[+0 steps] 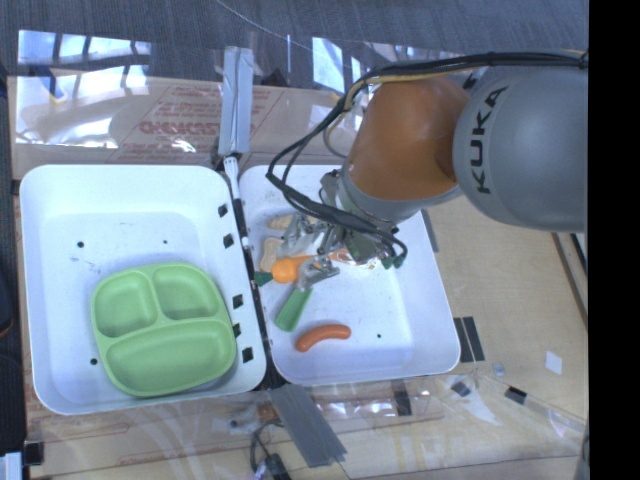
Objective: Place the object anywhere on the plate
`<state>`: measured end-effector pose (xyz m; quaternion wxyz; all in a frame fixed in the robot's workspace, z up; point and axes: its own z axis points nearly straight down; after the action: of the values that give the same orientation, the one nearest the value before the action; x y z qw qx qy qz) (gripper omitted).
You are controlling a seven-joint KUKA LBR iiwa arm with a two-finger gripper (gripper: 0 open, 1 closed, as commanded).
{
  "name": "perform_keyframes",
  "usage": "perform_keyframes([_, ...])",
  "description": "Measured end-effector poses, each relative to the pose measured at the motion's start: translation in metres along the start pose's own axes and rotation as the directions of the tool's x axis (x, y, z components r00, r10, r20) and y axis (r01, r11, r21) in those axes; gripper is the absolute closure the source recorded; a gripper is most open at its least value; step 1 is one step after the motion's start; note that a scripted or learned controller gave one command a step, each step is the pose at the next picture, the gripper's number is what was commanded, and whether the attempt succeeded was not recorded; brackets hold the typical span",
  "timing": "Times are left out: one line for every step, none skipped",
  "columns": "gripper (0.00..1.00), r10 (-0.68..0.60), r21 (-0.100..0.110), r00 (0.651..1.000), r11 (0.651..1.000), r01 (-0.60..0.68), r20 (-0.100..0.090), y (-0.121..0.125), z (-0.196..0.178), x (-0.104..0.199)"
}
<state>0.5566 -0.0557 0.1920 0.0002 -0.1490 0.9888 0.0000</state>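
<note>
Carrot (287, 268) in the right bin sits under the hand (322, 264), can't tell its grip, so it's grabbing time, then over to the green plate (160, 328).

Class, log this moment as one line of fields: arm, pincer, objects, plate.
arm: over right bin | pincer: above carrot | sausage: loose in right bin | plate: left bin

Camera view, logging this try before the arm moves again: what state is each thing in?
Green plate: flat in the left bin, nothing on it.
Carrot: lying in the right bin, beside the pincer.
Green stick: lying at a slant.
Sausage: lying flat, apart from the rest.
Pincer: low over the carrot, grip unclear.
</note>
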Motion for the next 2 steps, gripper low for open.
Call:
perform_keyframes([1.0, -0.021, 0.0, 1.0, 1.0, 0.021, 0.003, 0.022, -0.016, -0.075])
perform_keyframes([1.0, -0.155, -0.003, 0.988, 0.988, 0.155, 0.0, 0.134, 0.0, -0.098])
